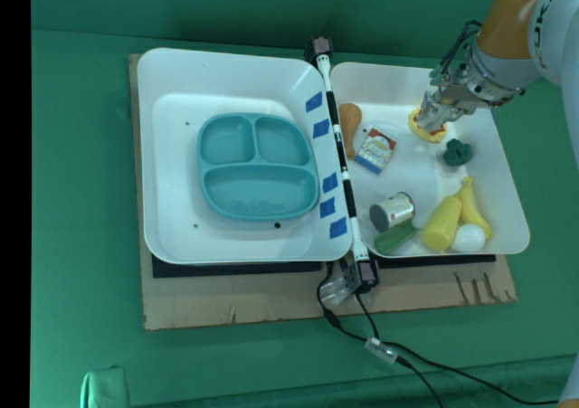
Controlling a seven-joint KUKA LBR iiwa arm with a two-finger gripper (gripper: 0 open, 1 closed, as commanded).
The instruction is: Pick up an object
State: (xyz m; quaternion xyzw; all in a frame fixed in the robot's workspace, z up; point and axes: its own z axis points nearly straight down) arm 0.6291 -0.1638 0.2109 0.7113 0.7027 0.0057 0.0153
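End effector [436, 113] low over a yellow toy [427, 125] in the right bin [507, 189].
No label reads clearly; the arm slants in from above the bin, grip state hidden, toy just beside green broccoli [457, 153].

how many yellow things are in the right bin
3, maybe more hidden under the pincer: a yellow plastic squeeze bottle near the front edge, a yellow banana-like piece touching its right side, and a yellow ring-shaped piece under the pincer at the back.
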